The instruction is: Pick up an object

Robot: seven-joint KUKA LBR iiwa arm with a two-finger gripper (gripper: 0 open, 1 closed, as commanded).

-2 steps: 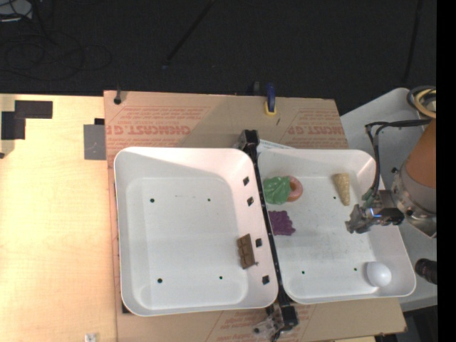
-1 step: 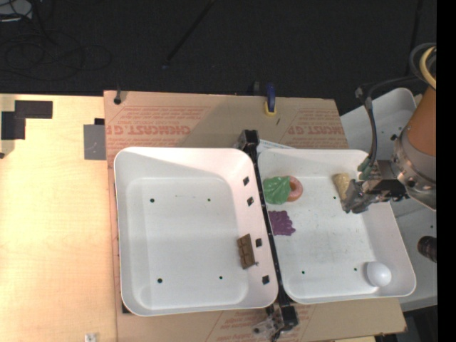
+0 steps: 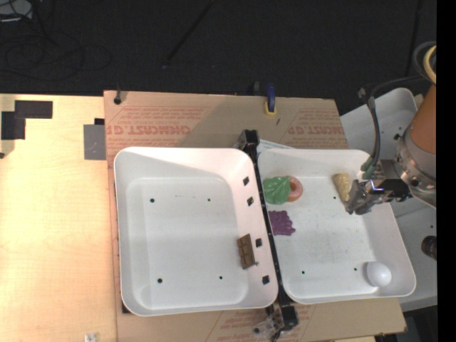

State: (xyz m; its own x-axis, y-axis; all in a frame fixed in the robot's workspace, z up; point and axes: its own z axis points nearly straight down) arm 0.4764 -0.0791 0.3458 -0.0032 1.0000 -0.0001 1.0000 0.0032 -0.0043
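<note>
Two shallow white plastic bins are set side by side on the counter (image 3: 50, 212), on a sheet of brown cardboard (image 3: 214, 123). The hand (image 3: 358, 199) is seen low over the right bin (image 3: 335, 269), close to its right wall. It is dark and made of metal. It cannot be told if the hand is spread or pressed together, and nothing can be seen held in it.

A small tan lumpy thing (image 3: 343, 184) lies just beside the hand, a bit up and to the left of it. Whether it is touched by the hand cannot be told. Well to the left of the hand, a soft green lump (image 3: 276, 189) is seen next to an orange ring (image 3: 293, 189); the two are touching. Just below them lies a purple bumpy thing (image 3: 281, 223), like a bunch of grapes. Below the hand, in the near corner of the bin, a round white ball (image 3: 377, 273) is resting.

In the left bin (image 3: 164, 291), far from the hand, a small brown block (image 3: 246, 251) lies by the wall between the bins.
</note>
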